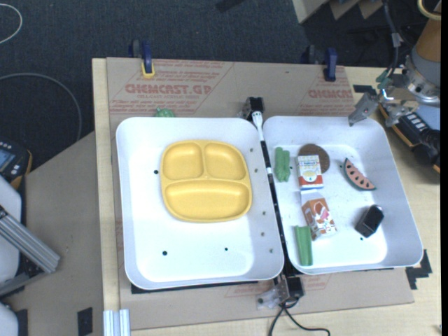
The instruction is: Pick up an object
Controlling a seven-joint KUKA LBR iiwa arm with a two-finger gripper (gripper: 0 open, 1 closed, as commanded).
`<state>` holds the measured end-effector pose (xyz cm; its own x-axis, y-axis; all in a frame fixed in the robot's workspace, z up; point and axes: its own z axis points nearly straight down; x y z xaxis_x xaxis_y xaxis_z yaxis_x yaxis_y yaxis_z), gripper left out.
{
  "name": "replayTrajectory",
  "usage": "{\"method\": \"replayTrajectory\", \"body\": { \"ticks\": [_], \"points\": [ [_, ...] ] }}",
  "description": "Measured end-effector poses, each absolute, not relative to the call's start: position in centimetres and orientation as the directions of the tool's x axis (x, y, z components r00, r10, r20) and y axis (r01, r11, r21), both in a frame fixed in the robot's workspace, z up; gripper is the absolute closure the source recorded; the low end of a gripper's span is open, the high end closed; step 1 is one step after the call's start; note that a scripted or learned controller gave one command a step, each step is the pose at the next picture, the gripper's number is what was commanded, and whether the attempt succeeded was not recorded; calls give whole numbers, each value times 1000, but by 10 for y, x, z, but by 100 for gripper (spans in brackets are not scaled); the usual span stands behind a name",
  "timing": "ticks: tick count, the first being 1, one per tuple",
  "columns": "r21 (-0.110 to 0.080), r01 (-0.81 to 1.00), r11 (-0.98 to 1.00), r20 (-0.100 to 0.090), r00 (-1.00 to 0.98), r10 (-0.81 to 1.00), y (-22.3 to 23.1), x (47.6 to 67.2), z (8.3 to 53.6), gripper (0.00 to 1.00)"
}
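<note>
We logged the scene from the bottom of the frame upward. Both bins sat side by side on the desk. The left bin held a yellow divided plate, which looked too broad for a two-finger grasp. The candidates for picking all lay in the right bin.

Lowest in that bin was a green stick, lying roughly upright in the frame along the left wall; we judged it light and stiff, best pinched across its narrow width. Just above it lay a small red-and-white carton, tilted, probably light and a little crushable, so we would close across its short sides. At lower right of the bin sat a black block, well apart from the rest; we judged it rigid, compact and the easiest first target. Above, at mid-bin, lay a second carton, overlapping a brown disc; the disc looked flat and hard to get under. A second green stick lay beside the left wall, and a watermelon-slice toy lay at right, thin and curved, likely to slip.

Farthest, at upper right of the frame, the gripper hung over the bin's top edge, carrying nothing; we could not tell whether it was spread or pressed together.
</note>
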<state>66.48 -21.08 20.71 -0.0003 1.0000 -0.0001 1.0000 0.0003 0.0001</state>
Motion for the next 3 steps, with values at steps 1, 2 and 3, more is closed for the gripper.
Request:
{"method": "replayTrajectory", "body": {
  "ticks": [1,2,3],
  "points": [
    [-12,1000,-1,5,1,1000,-177,599,110,0],
    [-7,1000,1,4,-1,1000,-133,551,101,0],
    [-6,1000,1,3,-1,1000,-89,497,84,0]
  ]
}}
